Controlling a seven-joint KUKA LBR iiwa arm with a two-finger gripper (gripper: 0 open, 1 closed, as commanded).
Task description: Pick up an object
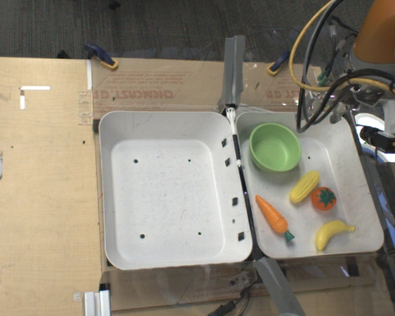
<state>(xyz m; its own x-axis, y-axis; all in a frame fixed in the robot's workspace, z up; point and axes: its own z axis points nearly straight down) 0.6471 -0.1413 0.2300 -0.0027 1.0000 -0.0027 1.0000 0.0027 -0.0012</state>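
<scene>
1. Surface (33, 176) of pale wood spans the view's 9 o'clock side, with brown cardboard (158, 87) laid under two shallow white bins.
2. Left bin (168, 127) sits at the centre; only small dark holes mark its floor.
3. Right bin (355, 183) lies just beside it toward 3 o'clock, the two meeting along a grey divider (234, 78).
4. Arm (378, 22), grey with an orange band, enters at 1 to 2 o'clock, draped with yellow and black cables (316, 64). It hangs over the right bin's far corner.
5. Hand: hidden among the cables and the frame edge, so I cannot tell how far it is open or whether it has hold of anything.
6. Green bowl (275, 147) stands upright in the right bin's 11 o'clock part, the nearest thing to the arm, down and toward 8 o'clock from the cables.
7. Carrot (274, 216) lies at the bin's 7 o'clock side, its green tip pointing to 5 o'clock, near the divider wall.
8. Corn cob (304, 186) rests at the bin's middle, tilted, just beside the tomato.
9. Banana (332, 233) lies at 5 o'clock, near the front rim.
10. Tomato (324, 199) sits between corn cob and banana, apart from the bowl.
11. All five objects lie open from above; none covers another.
</scene>
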